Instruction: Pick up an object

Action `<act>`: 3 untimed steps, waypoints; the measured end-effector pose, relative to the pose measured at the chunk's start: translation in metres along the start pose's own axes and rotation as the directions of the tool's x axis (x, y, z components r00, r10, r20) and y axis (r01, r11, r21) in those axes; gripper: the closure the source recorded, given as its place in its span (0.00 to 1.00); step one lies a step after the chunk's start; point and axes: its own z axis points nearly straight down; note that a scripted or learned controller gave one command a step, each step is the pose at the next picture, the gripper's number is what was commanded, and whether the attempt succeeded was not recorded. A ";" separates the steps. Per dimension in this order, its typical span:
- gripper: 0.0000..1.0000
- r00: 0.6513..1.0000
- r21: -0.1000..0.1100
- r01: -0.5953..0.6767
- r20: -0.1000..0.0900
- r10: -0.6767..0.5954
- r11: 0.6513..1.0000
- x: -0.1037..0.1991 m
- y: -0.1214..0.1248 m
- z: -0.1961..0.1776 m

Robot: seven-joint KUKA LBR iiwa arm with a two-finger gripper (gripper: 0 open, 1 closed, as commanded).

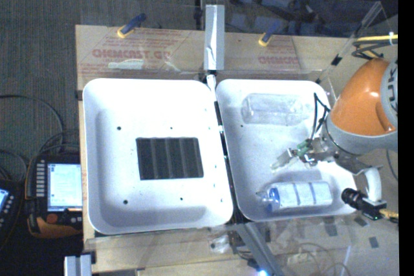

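Right now, from the overhead camera, I see two white bins side by side on the counter [90, 55]. My left bin [103, 113] has a dark ribbed rectangle [169, 158] lying flat near its middle. My right bin [249, 194] holds two bottles. A clear bottle [275, 108] lies on its side near the far wall, pale enough that I can barely separate it from the white floor. A second bottle [296, 195], with a blue cap end pointing toward the divider and a white label, lies on its side near the front wall.

My arm [365, 106] comes in from the right, its orange band hanging above the right bin's right edge. The gripper [303, 153] sits low between the two bottles, nearer the labelled one but touching neither. A light-coloured piece pokes out to its left over the bin floor. Whether the gripper is wide or narrow, I cannot tell; nothing is visibly held.

A handheld pendant [57, 187] rests on the floor beside the counter.
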 end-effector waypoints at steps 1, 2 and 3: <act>0.00 0.968 0.000 -0.252 0.002 0.252 0.968 -0.028 0.078 -0.023; 0.00 0.979 -0.001 -0.203 0.004 0.203 0.979 -0.030 0.142 0.038; 0.00 0.904 0.000 -0.428 0.004 0.428 0.904 -0.092 0.102 -0.023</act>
